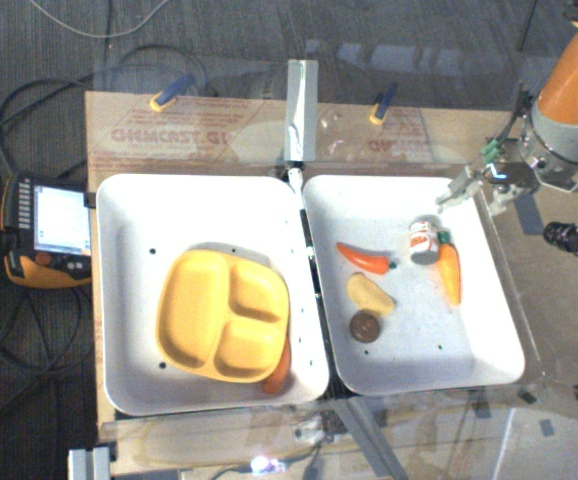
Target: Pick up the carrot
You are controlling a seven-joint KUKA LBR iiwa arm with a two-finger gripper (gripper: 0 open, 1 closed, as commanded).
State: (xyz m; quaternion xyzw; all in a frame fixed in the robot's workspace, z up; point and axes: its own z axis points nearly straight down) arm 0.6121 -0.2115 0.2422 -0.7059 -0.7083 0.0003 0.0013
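Your hand hangs at the far right corner of the right bin, and from this slanted view you cannot tell how it is set — nothing sits in it.

Working down by size from there: the left bin lies well off to the hand's left, carrying a yellow divided tray, likely parked there to stay out of the way. The right bin sits directly under and in front of the hand.

Your carrot lies just below the hand near the bin's right wall, pointing lengthwise away from it — a clear approach from above, I judge. Its top end touches or nearly touches a small white can. Further left lie a red pepper, a potato and a brown round piece.
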